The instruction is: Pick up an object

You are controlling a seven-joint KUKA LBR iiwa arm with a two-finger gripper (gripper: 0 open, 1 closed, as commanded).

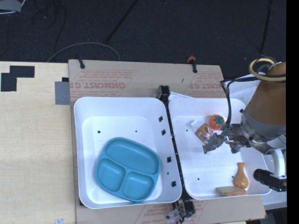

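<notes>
Two shallow white bins lie side by side, and the gripper [216, 143] hangs low over the right bin [191, 181], its dark fingertips pointing toward the divider; they look slightly parted with nothing between them, though the fingers are small and dark here, so that reading is tentative. Just beyond the tips, toward the bin's far wall, lies a small orange-and-white packet [204, 131], and touching that packet's far-right side is an orange ball with a green patch [216, 121]. Nearer the camera from the gripper, by the bin's near-right corner, sit a tan pear-shaped toy [240, 176] and, just beside it, a flat tan slab [227, 191]. I judge the step to be the approach before a grasp, nothing lifted yet; the next move calls for settling the tips astride one item, likely the packet, then closing and rising. Across the divider, the left bin [88, 115] holds a blue three-compartment plate [127, 169]. The cardboard sheet [140, 80] beyond the bins carries reddish print, upside down from this view, reading about "CHEMCAST GP"; the packet's markings are too small to read.
</notes>
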